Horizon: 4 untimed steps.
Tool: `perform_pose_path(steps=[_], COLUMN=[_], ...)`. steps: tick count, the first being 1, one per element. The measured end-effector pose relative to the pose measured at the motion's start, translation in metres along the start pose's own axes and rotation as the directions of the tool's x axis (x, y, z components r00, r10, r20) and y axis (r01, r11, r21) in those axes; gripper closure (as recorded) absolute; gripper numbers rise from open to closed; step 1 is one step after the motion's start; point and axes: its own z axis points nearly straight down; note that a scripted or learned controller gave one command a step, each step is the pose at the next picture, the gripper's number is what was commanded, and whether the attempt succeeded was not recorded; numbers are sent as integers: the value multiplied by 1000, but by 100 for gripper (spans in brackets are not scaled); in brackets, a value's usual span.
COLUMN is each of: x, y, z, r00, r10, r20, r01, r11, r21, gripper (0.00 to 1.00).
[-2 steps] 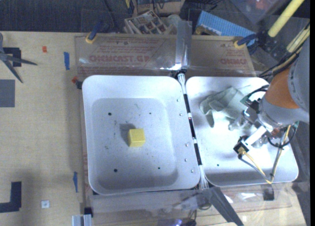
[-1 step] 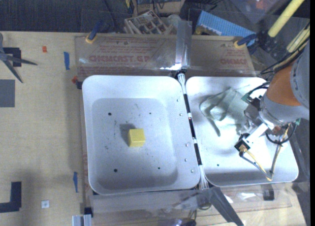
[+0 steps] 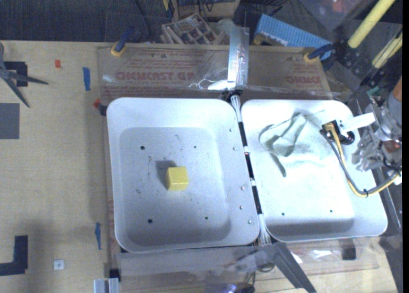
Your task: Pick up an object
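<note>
Small yellow block (image 3: 177,178) sits in the left bin (image 3: 128,126), limp grey cloth (image 3: 285,136) in the right bin (image 3: 307,215), tool (image 3: 374,151) blurry, grip unclear.

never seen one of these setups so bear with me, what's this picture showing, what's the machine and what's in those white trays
One camera, fixed above a bench, looks down at a slant. Two shallow white bins sit side by side. The left bin holds a small yellow block. The right bin holds a crumpled greyish cloth. The machine is a robot arm reaching in at the right edge, with a yellow cable looping off it. Its job is to pick something up. Its grasping end is too blurred to read, and nothing is visibly held.
</note>
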Motion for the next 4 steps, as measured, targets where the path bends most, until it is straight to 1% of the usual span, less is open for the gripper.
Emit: perform_pose_path(steps=[1, 2, 3, 4], x=[-34, -42, 14, -32], y=[-22, -66, -16, -25], z=[115, 114, 46, 115], r00=[1000, 990, 1000, 1000], r10=[29, -137, 27, 31], r20=[-8, -9, -1, -8], r01=[-29, 137, -27, -31], r11=[1000, 991, 1000, 1000], r21=[-1, -6, 0, 0], gripper=[100, 100, 100, 100])
